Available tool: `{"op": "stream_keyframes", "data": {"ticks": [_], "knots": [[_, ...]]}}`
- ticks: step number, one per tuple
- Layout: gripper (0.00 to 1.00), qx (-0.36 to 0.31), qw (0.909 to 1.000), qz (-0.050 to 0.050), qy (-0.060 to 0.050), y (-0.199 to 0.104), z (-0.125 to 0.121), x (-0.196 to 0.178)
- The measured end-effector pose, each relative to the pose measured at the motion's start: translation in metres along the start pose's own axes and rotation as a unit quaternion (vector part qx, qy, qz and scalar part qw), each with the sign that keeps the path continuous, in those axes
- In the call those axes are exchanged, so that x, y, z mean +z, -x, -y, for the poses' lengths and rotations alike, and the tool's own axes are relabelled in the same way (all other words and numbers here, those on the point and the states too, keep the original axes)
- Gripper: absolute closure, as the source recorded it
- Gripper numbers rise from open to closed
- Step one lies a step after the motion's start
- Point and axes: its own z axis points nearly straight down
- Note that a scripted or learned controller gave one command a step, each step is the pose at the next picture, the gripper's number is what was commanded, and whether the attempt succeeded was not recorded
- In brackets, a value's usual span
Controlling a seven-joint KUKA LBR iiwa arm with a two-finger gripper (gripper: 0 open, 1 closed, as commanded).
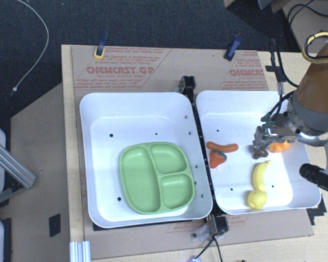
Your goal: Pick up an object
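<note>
A: Where is the pincer [261,146]?
B: Low in the right bin [229,192], touching an orange toy [279,144] at three o'clock. I cannot tell its grip.
A: Squeeze gently, lift straight.

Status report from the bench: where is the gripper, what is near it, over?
Gripper low in right bin, beside orange object; grasp not confirmed. Banana just below it, carrot and strawberry clear to the left. Green tray in left bin.
</note>
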Motion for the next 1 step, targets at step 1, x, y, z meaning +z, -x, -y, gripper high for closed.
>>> {"op": "stream_keyframes", "data": {"ticks": [1], "knots": [[1.0, -0.003, 1.0, -0.002, -0.002, -0.0595, -0.0029, -0.006]]}}
